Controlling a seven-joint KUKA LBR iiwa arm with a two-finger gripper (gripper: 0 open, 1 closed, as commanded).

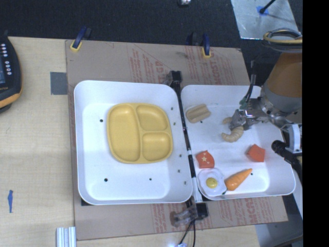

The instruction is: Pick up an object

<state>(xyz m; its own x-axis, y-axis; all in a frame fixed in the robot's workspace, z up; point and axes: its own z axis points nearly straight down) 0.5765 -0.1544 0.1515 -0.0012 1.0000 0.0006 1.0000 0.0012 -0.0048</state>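
Claw [239,121] over croissant [232,135] — right bin [277,187]

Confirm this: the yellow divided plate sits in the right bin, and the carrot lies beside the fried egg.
Not quite. The camera view shows the yellow divided plate in the left bin, not the right one. The rest holds: the carrot lies beside the fried egg.

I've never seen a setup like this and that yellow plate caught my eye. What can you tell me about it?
The yellow plate is a divided dish that looks like smooth plastic, pale mustard yellow, with rounded corners. It has three compartments: one long one along its left side and two smaller ones on the right, one above the other. It lies flat and right side up, slightly turned, near the middle of the left white bin. All three compartments look bare, and nothing but the bin floor touches it.
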